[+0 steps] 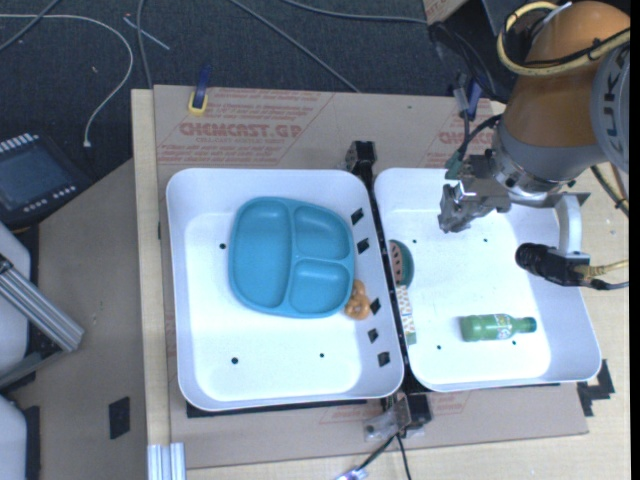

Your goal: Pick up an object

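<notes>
Camera view, looking down at a slant on two shallow white bins set side by side on a board-covered bench. The grey arm with its orange band [565, 43] enters from the right, and its gripper [458, 211] hangs over the upper part of the right bin [560, 298]. How the jaws stand cannot be told: they point downward and merge into one dark mass, and nothing can be made out between them.

Relative to the jaws, a green bottle [497, 326] lies on its side on the right bin's floor, below and slightly to the right, well apart from them. A small green-and-brown object [400, 262] lies below and to the left of the jaws, against the right bin's left wall, near the divider [378, 258] between the bins. A patterned strip [407, 313] lies just below that object along the same wall.

Farther left of the jaws, in the left bin [200, 298], a blue compartment plate [290, 256] rests flat. A small orange-brown item [357, 303] touches the plate's lower right edge, between the plate and the divider.

A black cylindrical fitting [545, 261] on the arm projects over the right bin, to the right of and below the jaws.
</notes>
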